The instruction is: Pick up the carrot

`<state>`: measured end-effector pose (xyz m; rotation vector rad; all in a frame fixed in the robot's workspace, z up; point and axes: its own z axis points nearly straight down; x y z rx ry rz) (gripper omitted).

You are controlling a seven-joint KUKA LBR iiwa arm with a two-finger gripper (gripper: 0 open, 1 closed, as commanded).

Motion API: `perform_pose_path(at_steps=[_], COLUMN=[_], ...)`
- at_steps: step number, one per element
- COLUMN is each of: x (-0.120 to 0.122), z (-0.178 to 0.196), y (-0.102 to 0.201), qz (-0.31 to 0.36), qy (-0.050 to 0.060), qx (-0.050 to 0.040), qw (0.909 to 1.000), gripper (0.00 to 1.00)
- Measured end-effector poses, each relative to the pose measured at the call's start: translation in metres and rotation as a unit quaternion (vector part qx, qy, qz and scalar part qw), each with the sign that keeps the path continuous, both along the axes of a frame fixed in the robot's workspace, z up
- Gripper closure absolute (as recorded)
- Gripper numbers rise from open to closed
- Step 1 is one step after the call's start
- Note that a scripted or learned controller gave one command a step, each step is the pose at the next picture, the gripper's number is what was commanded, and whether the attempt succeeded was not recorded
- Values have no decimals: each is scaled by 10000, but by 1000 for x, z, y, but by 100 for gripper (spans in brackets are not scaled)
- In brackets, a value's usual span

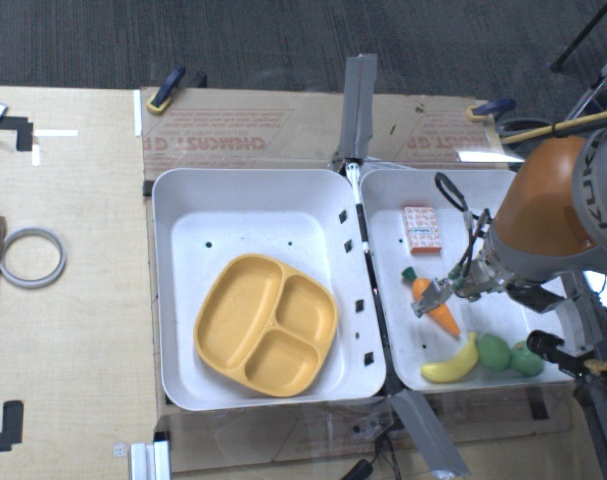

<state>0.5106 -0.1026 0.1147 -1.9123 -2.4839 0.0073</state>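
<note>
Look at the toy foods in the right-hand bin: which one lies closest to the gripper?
The carrot, orange with a green top. The gripper sits right over it, while the banana and green fruit lie farther toward the bin's front edge.

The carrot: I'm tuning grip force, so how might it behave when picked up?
The carrot looks like a rigid toy, so it probably won't flex. Its tapered, rounded body may slip toward the narrow tip or roll. It lies close to the banana, which a nudge could disturb.
</note>
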Motion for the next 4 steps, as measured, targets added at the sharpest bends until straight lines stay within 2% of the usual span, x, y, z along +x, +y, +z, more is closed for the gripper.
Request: perform_pose_path(at_steps=[1,2,3,4], x=[1,1,1,1], z=[6,6,12,12], y=[-1,-1,-2,-2], qz=[-18,-15,-33,-28], qy=[14,15,30,31], qx=[-1,-1,-3,-1], qw=[10000,10000,10000,10000], gripper=[100,0,100,0])
